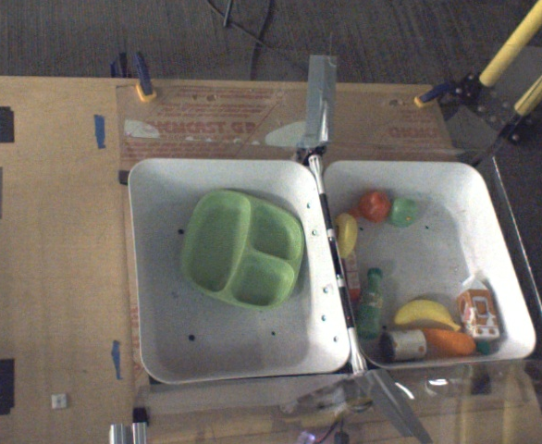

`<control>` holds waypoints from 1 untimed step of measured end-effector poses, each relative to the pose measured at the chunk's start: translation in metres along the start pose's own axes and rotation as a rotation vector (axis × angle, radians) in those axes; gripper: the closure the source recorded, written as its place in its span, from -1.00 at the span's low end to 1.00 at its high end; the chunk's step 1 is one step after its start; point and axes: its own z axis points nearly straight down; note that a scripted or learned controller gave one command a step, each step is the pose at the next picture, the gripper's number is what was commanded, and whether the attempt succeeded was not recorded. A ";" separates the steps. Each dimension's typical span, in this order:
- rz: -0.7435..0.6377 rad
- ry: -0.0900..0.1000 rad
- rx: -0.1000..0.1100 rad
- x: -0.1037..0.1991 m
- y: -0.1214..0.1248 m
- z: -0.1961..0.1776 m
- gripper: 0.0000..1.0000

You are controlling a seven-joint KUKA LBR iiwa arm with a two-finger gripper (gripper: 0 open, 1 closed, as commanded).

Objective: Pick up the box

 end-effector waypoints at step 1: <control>-0.074 -0.001 -0.002 0.035 0.024 0.000 -1.00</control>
